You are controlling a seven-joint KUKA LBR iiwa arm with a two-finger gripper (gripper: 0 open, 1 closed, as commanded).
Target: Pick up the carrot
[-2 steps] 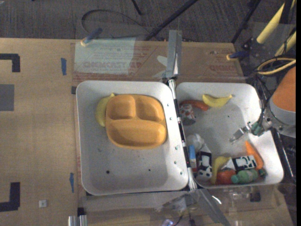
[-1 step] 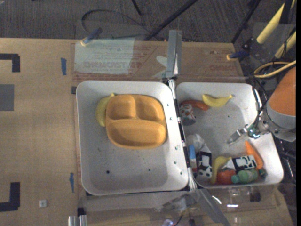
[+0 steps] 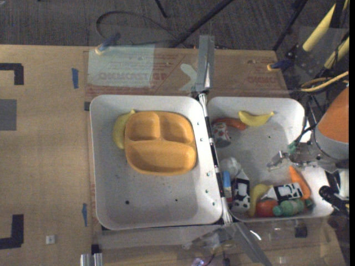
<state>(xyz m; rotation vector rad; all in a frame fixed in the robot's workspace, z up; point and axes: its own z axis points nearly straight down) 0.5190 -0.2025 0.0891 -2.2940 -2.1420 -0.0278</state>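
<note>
1. The grey robot arm with the orange band [image 3: 338, 123] comes in over the right edge of the right white bin [image 3: 260, 148].
2. Its silver two-finger gripper [image 3: 282, 158] hangs low over the bin floor, near the right wall. I cannot tell if it is wide, narrow, or holding something.
3. The small orange carrot [image 3: 298, 182] lies tilted by the right wall, just beside the gripper, toward the bin's front right corner.
4. A black and white box [image 3: 289, 192], a green bottle [image 3: 290, 207] and a red tomato-like ball [image 3: 266, 208] crowd the front edge near the carrot.
5. A yellow banana [image 3: 255, 117] lies by the back edge of that bin.
6. In the left white bin [image 3: 111, 198], an orange plastic tray with three parts [image 3: 160, 142] sits toward the back, partly covering another yellow banana [image 3: 119, 131].
</note>
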